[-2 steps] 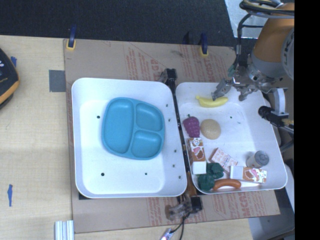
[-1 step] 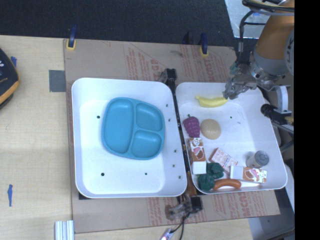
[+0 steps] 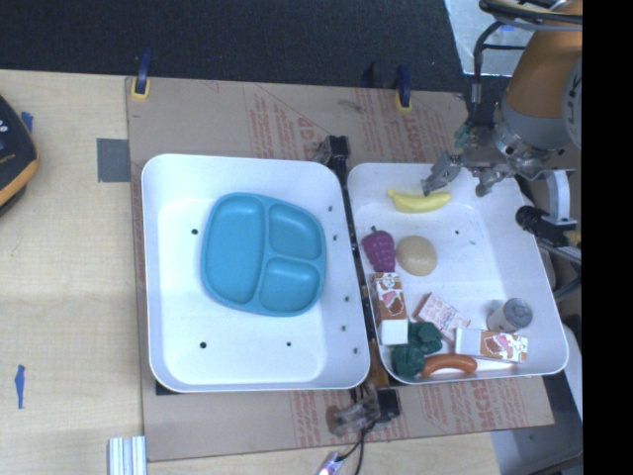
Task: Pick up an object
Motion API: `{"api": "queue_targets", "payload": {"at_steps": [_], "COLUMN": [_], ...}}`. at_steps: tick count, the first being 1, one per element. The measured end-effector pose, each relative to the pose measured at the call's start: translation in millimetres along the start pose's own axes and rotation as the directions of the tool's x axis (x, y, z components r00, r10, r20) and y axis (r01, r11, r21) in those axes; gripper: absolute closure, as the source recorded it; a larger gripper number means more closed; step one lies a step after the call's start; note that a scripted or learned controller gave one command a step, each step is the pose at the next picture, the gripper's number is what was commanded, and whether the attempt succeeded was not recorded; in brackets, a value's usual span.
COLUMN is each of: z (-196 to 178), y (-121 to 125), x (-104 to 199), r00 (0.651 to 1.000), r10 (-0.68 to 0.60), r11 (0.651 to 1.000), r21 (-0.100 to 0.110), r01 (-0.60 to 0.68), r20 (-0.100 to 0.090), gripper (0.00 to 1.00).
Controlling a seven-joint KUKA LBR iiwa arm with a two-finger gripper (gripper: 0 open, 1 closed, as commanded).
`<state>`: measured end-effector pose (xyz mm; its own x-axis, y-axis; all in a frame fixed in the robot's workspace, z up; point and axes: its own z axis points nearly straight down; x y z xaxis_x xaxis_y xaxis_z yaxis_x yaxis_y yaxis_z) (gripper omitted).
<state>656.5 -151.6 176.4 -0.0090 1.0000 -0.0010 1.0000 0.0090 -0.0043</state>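
the pincer (image 3: 463, 178) hangs spread open over the upper part of the right bin (image 3: 534, 265), nothing between its fingers, one tip just above the banana (image 3: 417, 201) lying near the bin's top edge. below sit a purple grape bunch (image 3: 378, 248), a tan bun (image 3: 416, 255), small cartons (image 3: 390, 297), a grey can (image 3: 514, 314), broccoli (image 3: 415, 349) and a sausage (image 3: 448, 366). the left bin (image 3: 168, 344) holds a blue divided plate (image 3: 263, 253).

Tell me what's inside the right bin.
The right bin holds a banana, purple grapes, a tan bun, small cartons, a green toy, a sausage and a grey can. The gripper covers the bin floor beside the banana.
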Motion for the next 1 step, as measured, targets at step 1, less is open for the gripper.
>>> {"api": "queue_targets", "payload": {"at_steps": [1], "z": [-71.9], "y": [0.6], "x": [75.2], "r00": [1.000], "r10": [0.004], "r11": [1.000], "r21": [-0.003], "r01": [-0.004], "r20": [-0.002], "gripper": [0.00]}}
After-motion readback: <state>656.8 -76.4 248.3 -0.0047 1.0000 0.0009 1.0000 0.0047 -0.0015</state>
